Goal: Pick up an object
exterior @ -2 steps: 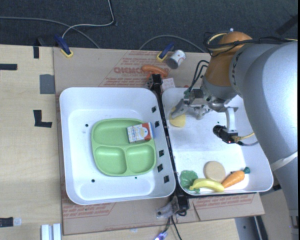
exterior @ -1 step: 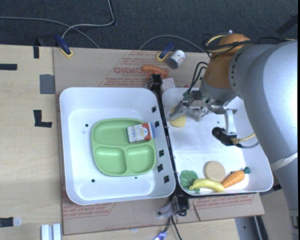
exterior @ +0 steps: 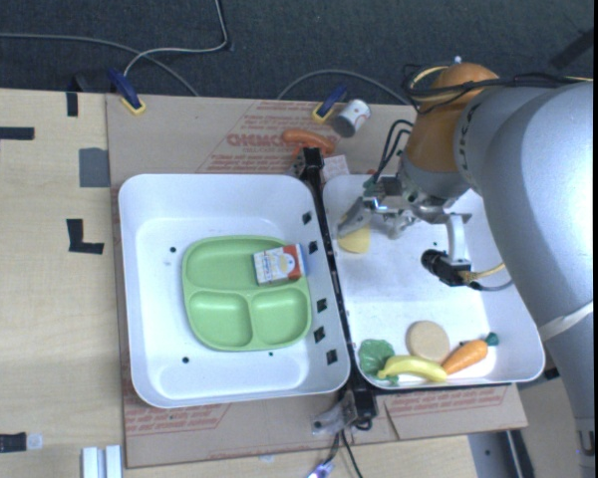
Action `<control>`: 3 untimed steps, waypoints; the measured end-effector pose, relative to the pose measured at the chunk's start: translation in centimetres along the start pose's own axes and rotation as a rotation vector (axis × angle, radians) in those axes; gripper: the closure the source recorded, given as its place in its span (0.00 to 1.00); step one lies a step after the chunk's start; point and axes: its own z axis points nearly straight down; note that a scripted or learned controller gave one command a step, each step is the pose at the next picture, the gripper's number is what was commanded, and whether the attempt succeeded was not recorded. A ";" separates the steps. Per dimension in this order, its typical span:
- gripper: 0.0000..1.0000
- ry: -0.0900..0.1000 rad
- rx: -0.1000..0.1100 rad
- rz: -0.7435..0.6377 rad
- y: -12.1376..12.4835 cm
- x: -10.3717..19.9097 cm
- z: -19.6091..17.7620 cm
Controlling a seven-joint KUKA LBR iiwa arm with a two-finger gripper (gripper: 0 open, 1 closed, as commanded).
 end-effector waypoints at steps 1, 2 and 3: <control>0.00 -0.001 0.001 0.000 0.1 0.0 0.0; 0.00 0.000 -0.001 -0.001 0.1 -0.9 0.0; 0.00 -0.002 -0.001 0.001 -0.9 -0.2 0.0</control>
